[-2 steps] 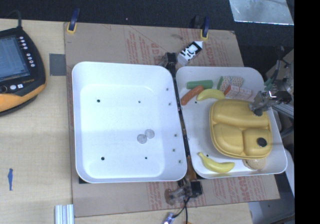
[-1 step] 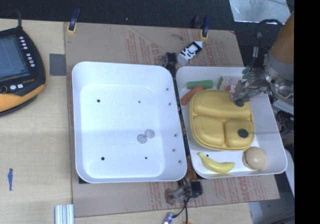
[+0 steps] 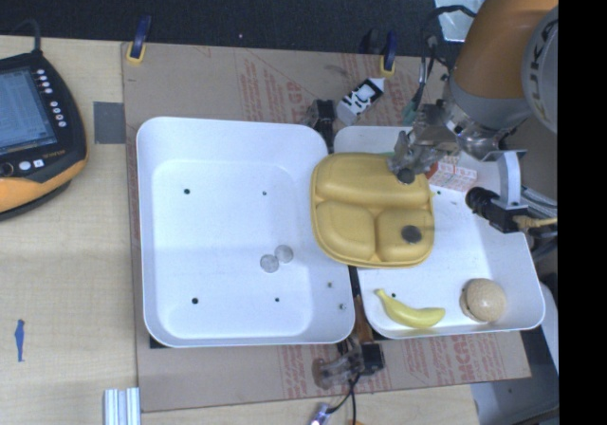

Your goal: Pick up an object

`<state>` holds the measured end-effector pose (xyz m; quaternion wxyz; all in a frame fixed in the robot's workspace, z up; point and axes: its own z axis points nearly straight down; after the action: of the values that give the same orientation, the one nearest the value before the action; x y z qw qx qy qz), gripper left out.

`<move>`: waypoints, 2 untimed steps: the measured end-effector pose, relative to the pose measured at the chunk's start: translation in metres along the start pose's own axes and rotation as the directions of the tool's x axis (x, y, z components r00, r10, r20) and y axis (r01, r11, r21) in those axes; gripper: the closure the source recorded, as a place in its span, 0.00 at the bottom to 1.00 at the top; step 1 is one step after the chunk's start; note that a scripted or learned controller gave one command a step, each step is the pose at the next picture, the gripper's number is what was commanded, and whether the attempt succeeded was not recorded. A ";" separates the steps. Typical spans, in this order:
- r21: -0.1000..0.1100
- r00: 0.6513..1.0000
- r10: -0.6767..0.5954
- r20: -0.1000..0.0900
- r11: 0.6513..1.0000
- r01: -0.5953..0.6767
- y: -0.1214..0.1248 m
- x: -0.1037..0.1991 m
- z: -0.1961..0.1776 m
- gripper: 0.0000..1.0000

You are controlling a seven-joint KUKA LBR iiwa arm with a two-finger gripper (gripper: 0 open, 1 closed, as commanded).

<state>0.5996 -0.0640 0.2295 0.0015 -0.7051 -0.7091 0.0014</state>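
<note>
Gripper (image 3: 410,165) sits at the top-right corner of the yellow divided tray (image 3: 373,210), touching it; can't tell its state. Tray lies tilted over the rim btwn the two bins, mostly in the right bin (image 3: 507,252). At 5 o'clock from tray: banana (image 3: 410,311), round tan ball (image 3: 484,300). Left bin (image 3: 190,143) holds two small grey discs (image 3: 276,259). Teach pendant (image 3: 33,129) on counter (image 3: 57,319), 9 o'clock.

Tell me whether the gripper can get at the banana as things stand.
Probably yes. The banana lies uncovered near the right bin's front edge, apart from the yellow tray; the gripper hangs above that tray's far corner.
</note>
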 end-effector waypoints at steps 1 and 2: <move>0.002 1.000 0.002 0.001 1.000 -0.002 -0.087 0.011 -0.015 1.00; 0.001 1.000 0.003 0.002 1.000 -0.003 -0.016 -0.037 0.025 1.00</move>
<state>0.5836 -0.1015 0.2045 0.0009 -0.7062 -0.7080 0.0025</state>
